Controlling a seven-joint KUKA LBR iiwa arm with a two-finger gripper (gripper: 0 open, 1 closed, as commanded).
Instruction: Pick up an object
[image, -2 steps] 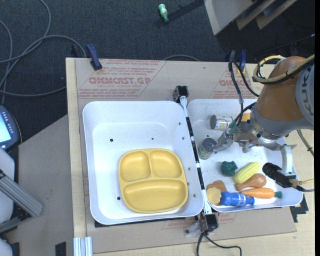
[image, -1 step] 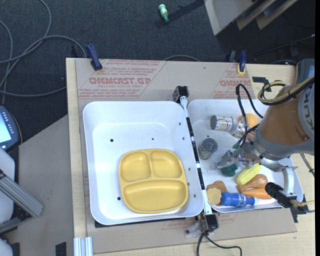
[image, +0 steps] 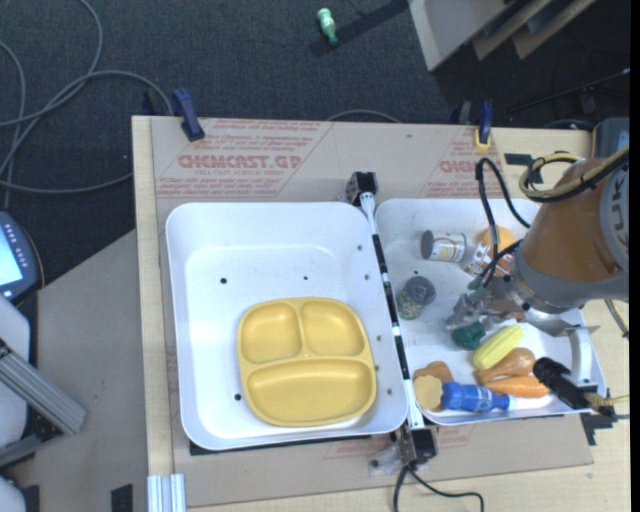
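nearest, along the front of the right bin (image: 426, 338): a blue bottle-shaped toy (image: 475, 398) lying flat, touching a tan round piece (image: 430, 385) on its left. just behind, an orange carrot-like toy (image: 515, 385) and a yellow corn-like piece (image: 497, 347), pressed close together. beside the yellow piece, a small green object (image: 466, 336), with the gripper (image: 478, 305) low right above it; impossible to tell whether clenched or released, or whether touching yet. likeliest pick, by that closeness: the small green object, judged light, stiff and of smooth plastic, so prone to slipping; best pinched across its narrow middle, clear of the yellow neighbour. farther back, a round grey can (image: 415, 293) standing upright and a small jar (image: 445, 245) on its side, near something orange (image: 497, 240) half hidden by the arm. in the left bin (image: 200, 260), a yellow divided plate (image: 305, 360), probably too broad and flat for an easy pinch.
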